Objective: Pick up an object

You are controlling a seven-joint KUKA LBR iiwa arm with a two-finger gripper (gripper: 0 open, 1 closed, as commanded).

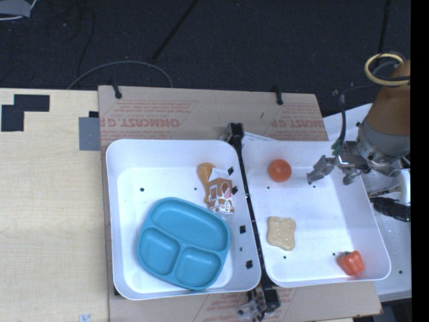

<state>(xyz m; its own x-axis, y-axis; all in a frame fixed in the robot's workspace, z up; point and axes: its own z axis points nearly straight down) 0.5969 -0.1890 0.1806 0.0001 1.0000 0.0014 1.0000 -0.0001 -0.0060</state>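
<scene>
Camera view puts my claw (320, 173) low over the right bin (375, 243), fingers spread, nothing between them. Nearest it, just to its left, sits the tomato (279, 170); below-left lies the toast slice (281, 233); farther below, the red pepper (351, 263) hugs the corner. I judge the round tomato could roll off a closing finger. My arm (387, 116) leans in from the right, wrist tipped leftward.

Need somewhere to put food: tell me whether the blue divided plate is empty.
Empty. The blue divided plate lies flat in the left bin, and all three of its compartments show bare blue.
</scene>
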